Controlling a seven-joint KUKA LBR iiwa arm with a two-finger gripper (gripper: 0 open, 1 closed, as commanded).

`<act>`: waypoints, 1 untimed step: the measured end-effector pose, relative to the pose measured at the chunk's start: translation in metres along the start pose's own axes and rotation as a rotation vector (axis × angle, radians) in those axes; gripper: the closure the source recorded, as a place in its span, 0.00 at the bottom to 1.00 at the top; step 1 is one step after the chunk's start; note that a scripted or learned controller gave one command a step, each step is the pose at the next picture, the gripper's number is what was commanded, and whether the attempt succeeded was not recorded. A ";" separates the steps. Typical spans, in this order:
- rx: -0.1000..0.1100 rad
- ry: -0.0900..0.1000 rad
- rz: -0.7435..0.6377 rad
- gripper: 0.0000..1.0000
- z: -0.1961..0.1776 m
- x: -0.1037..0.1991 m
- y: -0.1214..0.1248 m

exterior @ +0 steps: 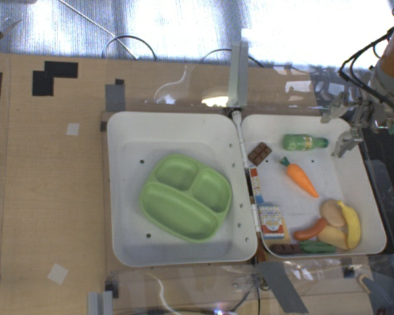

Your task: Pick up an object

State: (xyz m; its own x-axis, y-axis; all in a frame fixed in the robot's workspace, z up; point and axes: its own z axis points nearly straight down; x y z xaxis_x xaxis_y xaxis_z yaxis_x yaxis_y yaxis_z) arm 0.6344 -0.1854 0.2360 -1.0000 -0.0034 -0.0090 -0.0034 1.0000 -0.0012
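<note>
Nearest the lens, along the near rim of the right-hand shallow white plastic bin [375, 238], you have a cluster of toy food well below the gripper [347, 142] in the picture: a flat dark brown chocolate bar [284, 248], a dark green pod-shaped piece [319, 247], a red-brown sausage [309, 230], a yellow plastic banana [352, 224] and a tan rounded potato-like lump [331, 211], all crowded and touching. A small blue, white and red carton [270, 219] lies further left of the gripper, against the wall between the bins.

The gripper itself hangs over the far right corner of that bin, and you cannot tell from this view whether it is released or clenched; nothing is seen held in it.

Just beside it, to its left, lies a green plastic bottle [305, 142] on its side. An orange toy carrot with a green top [300, 178] sits below and left of the gripper, apart from the bottle. A brown ridged chocolate square [259, 153] lies beyond the bottle, near the dividing wall.

Well to the gripper's left, the other white bin [125, 136] holds a light green three-compartment plastic plate [186, 197].
</note>
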 end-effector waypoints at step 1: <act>0.002 -0.008 -0.057 0.00 0.126 -0.005 0.030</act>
State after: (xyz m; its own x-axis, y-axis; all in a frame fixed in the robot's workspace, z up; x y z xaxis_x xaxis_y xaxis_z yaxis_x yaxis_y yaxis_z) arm 0.6405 -0.1560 0.1099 -0.9980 -0.0604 -0.0166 -0.0604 0.9982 -0.0038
